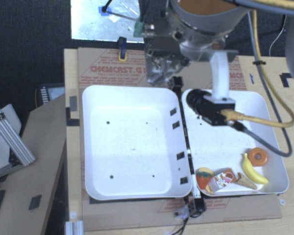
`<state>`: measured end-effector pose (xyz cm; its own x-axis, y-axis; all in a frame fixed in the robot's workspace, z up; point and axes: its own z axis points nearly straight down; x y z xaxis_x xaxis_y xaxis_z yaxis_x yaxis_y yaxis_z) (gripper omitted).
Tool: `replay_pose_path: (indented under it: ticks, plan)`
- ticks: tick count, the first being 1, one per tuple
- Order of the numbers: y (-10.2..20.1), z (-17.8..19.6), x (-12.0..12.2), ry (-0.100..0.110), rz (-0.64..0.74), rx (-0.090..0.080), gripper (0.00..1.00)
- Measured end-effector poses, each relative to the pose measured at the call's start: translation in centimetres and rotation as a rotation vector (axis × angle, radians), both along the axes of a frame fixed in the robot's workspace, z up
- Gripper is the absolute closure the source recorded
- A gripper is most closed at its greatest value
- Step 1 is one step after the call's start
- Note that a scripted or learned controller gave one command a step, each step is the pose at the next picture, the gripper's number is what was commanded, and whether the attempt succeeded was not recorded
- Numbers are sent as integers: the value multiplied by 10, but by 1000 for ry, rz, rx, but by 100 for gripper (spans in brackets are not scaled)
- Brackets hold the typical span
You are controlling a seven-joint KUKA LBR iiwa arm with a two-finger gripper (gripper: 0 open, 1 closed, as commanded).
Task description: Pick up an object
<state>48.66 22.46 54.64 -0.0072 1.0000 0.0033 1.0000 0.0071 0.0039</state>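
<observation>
Pincer point(161, 72) state can't be told; banana point(253, 170) and donut point(257, 156), crowded lower right, could easily be missed.

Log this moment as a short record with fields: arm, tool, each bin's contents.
arm: grey with orange band, over the bench's far edge
tool: above the bins' far rim, fingers unclear
right bin: banana, orange ring-shaped toy, orange-red toy, pink-and-white packet, all in the near corner
left bin: no objects seen inside
held: nothing seen in the tool
</observation>
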Motion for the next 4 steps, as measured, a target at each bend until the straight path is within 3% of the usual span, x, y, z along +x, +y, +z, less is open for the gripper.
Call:
replay_pose_path:
  ticks: [1, 2, 3, 4]
  plan:
    - [-45, -14, 99, 2, -13, -6, 100]
    - [-169, -11, 98, 1, -20, -7, 100]
    - [-236, -37, 92, 4, -14, -6, 100]
    - [-301, -9, 81, -2, -13, -6, 100]
